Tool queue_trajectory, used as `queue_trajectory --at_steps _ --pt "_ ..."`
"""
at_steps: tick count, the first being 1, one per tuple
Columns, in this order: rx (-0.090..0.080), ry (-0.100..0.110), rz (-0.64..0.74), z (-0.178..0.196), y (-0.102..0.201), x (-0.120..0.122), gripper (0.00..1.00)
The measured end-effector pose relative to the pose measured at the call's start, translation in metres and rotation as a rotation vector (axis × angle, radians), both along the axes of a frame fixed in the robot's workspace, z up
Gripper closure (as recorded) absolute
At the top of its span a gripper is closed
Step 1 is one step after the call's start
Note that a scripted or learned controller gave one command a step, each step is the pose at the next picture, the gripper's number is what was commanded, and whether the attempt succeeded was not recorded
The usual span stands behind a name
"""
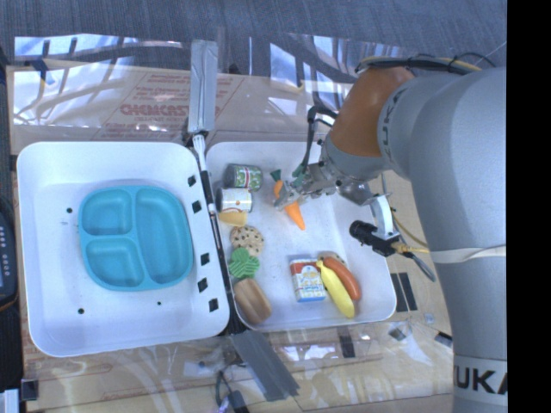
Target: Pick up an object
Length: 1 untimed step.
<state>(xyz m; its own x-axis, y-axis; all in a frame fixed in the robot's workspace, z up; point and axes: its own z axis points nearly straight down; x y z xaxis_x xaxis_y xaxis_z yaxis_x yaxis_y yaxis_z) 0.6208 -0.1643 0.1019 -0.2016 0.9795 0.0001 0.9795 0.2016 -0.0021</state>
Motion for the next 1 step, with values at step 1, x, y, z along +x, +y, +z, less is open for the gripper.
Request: queue_trajectory --at_steps 1 --pt "0.000 -0.012 0.032 0.1233 0.0517 0.0002 1.00"
